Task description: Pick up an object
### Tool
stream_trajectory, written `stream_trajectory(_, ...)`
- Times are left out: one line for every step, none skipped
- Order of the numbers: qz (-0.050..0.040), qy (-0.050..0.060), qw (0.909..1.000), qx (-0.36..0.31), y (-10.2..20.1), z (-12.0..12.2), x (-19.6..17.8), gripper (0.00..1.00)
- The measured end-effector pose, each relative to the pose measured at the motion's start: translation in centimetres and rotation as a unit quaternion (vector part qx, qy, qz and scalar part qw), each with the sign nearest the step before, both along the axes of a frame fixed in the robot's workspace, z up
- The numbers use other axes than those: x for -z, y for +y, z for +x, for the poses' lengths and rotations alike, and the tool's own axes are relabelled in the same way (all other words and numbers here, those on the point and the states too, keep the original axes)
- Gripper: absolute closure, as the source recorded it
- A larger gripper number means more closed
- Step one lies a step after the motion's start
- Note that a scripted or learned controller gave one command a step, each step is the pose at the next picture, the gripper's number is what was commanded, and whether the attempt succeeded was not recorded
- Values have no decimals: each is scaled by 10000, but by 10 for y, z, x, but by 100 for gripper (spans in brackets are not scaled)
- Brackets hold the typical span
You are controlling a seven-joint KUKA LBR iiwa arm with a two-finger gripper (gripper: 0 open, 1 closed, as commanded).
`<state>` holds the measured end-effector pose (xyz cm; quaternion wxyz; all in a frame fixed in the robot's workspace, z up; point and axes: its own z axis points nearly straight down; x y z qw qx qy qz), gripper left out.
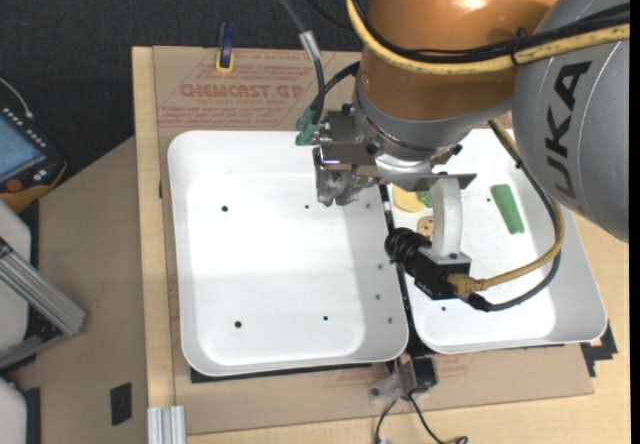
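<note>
The arm hangs over the ridge between the bins, so this looks like the reaching step; whether the pincer [335,187] is open or closed I cannot tell; a green block [507,208] lies in the right bin [560,317], near its far wall; the next move calls for crossing rightward, clear of the rims; the left bin [200,262] offers open floor.

stick [507,208] in right bin [520,327]

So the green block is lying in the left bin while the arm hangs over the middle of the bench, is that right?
Not quite. The green block is lying in the right bin, near its far right side, not in the left bin. The camera view shows this. The rest holds: the arm hangs over the middle of the bench, around where the two bins meet.
</note>
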<state>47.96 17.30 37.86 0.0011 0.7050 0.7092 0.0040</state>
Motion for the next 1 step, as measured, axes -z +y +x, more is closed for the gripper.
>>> stream_trajectory(-29,43,10000,73,-87,0,-3,100)
